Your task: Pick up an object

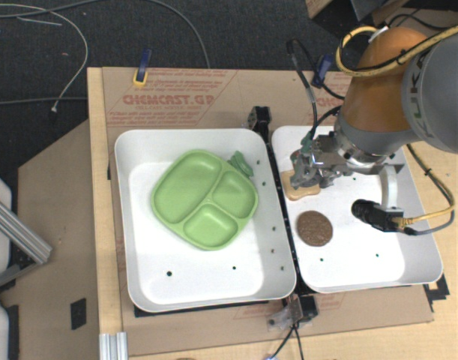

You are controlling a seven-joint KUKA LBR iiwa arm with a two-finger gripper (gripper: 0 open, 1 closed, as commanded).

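Two white bins on the table | my gripper [307, 172] low in right bin [363, 272], over flat tan bread-shaped piece [302, 190] by left wall | grip state: cannot tell | step: closing in for grasp | next: clamp, lift straight, avoid brown round disc [315, 228].

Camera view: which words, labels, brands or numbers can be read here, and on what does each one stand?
"CHEMCAST GP", red print on the brown cardboard sheet behind the left white plastic bin; the last letters are unsure.
Smaller red lines above and below it: too blurred to read.
Dark letters on the grey robot arm: cut off, not readable.
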